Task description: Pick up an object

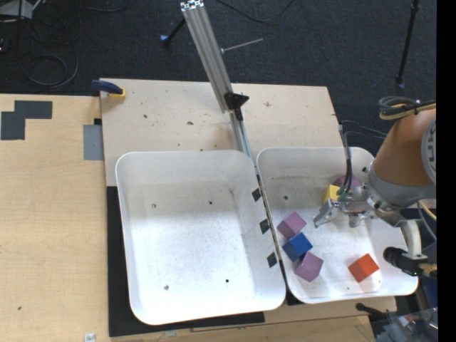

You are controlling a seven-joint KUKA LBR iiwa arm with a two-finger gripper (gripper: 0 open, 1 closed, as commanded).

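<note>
My gripper [338, 219] hangs over the middle of the right bin [313, 164], its fingers spread open with only bare bin floor between them. A yellow block [333, 192] sits just behind the gripper, partly hidden by it. To the gripper's left lie a purple cube [291, 226], a blue cube [298, 246] and a second purple cube [309, 266], close together near the bin's left wall. A red cube [364, 268] rests near the front right corner.
The left bin [142, 169] stands beside the right one, sharing a divider edge with black clips [262, 223]. A slanted aluminium rail [214, 63] rises behind the bins. A blue and yellow clamp [108, 88] lies at the bench's back left.
</note>
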